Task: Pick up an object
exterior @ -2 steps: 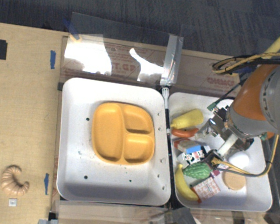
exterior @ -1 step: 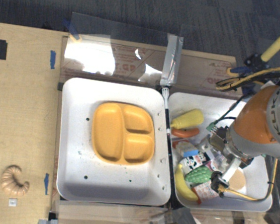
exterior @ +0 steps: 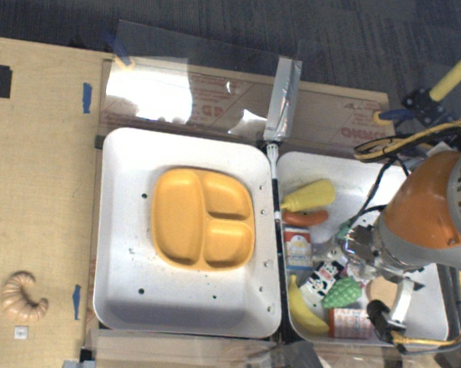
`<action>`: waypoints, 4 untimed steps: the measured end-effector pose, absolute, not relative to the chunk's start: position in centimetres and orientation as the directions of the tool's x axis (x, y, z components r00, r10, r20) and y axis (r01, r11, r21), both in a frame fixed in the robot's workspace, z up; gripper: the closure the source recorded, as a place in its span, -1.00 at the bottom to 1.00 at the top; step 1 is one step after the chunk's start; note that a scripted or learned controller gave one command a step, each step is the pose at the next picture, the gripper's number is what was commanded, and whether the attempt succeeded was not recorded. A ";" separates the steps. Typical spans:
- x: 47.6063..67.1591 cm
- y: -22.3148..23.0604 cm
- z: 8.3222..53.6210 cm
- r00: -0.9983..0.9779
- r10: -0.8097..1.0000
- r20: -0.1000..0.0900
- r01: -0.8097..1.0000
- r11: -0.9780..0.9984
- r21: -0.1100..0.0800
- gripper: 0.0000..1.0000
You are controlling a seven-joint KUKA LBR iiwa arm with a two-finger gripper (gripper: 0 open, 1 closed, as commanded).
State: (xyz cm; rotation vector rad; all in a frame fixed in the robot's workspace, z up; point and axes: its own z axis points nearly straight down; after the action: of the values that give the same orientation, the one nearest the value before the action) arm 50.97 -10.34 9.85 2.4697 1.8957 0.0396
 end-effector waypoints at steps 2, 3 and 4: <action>57.0 -12.7 11.3 -0.192 0.981 -0.002 0.981 0.192 0.004 -1.00; 53.8 -11.9 9.9 -0.336 0.941 -0.024 0.941 0.337 0.036 -1.00; 50.9 -11.2 9.8 -0.393 0.919 -0.026 0.919 0.393 0.034 -1.00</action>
State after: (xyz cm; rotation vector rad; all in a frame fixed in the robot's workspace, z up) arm 50.89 -11.16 9.78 1.7079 2.5879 0.0217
